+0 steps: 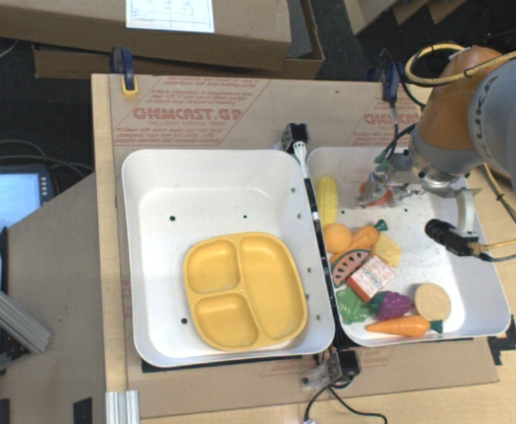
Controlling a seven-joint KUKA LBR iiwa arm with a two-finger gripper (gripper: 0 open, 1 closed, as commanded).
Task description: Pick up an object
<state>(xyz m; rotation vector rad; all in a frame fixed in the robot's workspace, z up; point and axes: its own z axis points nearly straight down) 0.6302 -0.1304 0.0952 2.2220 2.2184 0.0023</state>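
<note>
Jaws point(380, 191) low in right bin point(488, 281) — grip unclear, perhaps something orange.

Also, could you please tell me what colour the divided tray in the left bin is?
Yellow; the tray shows plainly in the camera view.

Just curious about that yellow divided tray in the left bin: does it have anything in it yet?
Empty. The yellow tray shows all three compartments bare; the toy food lies in the right bin.
</note>
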